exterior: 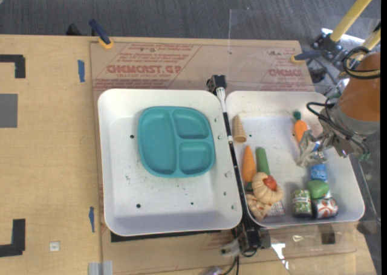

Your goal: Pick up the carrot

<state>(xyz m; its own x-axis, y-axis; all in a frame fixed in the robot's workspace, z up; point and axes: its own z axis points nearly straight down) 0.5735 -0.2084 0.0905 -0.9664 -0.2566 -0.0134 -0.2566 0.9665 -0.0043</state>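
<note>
Camera view has my end effector (311,150) down inside the right bin (357,192), toward its right side, fingers pointing left & down. Can't tell how far apart they are, too blurred w/ cables around; nothing visibly between them.

Carrot (248,164) lies in the same bin, left part, just beside the green cucumber-like piece (262,160), both lengthwise near-to-far. Well apart from my end effector. A smaller orange carrot-shaped piece w/ green top (300,127) sits further back, just left of & beyond my end effector.

Ice cream cone (239,129) lies at far left of that bin. Near the carrot's near end: croissant-like pastry (266,186) w/ a red bit on it. Two cans (313,203) at the near right corner, a blue item (318,172) above them.

Left bin (115,207) holds a teal divided plate (176,141). Both bins rest on the tabletop (48,147).
</note>
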